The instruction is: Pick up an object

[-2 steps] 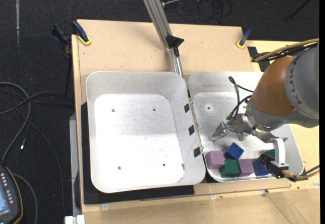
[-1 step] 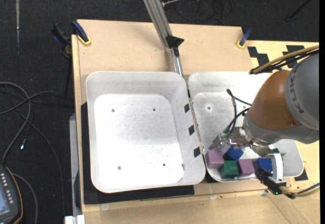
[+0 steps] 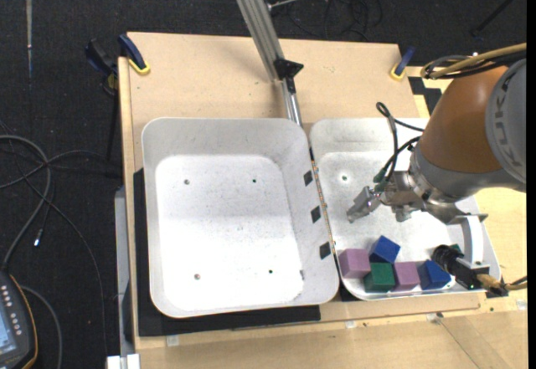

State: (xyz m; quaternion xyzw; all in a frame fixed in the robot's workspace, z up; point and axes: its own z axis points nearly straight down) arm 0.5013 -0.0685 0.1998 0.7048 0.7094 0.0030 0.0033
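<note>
Five blocks sit clustered at the near edge of the right bin (image 3: 352, 137): two purple blocks (image 3: 354, 261), two blue blocks (image 3: 386, 248) and one green block (image 3: 381, 277). The arm (image 3: 469, 141) reaches in from the right, angled low over this bin. The gripper (image 3: 362, 207) hovers above the bin floor, its jaws seemingly slightly apart and holding nothing, with the blocks near it, toward the bin's front.

Both bins are white and finely speckled with dark dots: the left bin (image 3: 167, 150) and the right bin (image 3: 352, 137). In the right bin's near end lie two purple blocks (image 3: 354, 262), two blue blocks (image 3: 386, 248) and one green block (image 3: 380, 277).
</note>
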